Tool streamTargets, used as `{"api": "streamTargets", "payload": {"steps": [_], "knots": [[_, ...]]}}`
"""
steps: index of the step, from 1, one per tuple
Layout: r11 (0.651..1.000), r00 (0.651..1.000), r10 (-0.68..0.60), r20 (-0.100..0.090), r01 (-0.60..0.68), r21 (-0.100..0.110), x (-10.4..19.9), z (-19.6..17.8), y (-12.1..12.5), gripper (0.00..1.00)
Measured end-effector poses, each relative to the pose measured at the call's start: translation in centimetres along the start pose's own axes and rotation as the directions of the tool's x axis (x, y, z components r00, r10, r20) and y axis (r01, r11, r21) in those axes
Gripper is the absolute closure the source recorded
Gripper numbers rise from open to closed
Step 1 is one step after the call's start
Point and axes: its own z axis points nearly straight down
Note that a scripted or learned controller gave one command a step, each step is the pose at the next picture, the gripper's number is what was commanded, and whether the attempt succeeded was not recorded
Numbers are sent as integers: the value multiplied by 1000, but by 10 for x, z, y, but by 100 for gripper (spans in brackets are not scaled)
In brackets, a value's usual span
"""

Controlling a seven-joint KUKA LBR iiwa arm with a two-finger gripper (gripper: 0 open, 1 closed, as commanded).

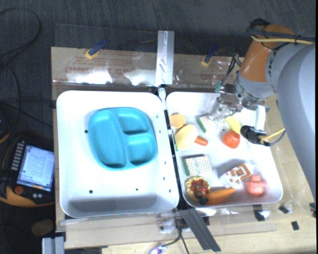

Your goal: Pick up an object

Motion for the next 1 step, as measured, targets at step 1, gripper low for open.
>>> {"api": "streamTargets", "payload": {"steps": [1], "knots": [[751,751,660,-22,-660,3,-37,21,20,100]]}}
